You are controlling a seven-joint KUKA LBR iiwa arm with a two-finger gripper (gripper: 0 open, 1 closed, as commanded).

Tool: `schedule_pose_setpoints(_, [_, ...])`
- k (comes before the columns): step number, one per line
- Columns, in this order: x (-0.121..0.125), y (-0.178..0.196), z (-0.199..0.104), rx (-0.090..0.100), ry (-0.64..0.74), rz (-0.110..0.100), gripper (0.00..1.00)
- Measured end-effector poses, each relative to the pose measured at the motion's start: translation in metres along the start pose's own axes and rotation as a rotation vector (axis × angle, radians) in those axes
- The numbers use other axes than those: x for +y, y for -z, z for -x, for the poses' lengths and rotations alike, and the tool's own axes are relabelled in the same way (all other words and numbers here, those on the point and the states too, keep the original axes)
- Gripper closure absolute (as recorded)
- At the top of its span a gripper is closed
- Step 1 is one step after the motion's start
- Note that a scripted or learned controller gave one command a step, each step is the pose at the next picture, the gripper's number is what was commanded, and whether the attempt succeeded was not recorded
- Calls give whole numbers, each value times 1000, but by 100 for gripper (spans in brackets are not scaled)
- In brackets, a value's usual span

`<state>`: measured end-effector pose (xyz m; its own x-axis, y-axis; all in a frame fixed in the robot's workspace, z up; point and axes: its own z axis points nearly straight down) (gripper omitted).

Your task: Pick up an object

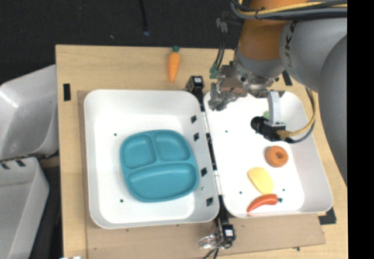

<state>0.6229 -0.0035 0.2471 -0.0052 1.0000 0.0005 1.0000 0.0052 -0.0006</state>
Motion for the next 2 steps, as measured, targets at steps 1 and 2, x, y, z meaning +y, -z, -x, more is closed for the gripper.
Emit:
schedule_pose_setpoints(1, [-12,6,-50,1,2,0,100])
schedule_pose_setpoints(2, [-28,-6,-92,0,0,-1,100])
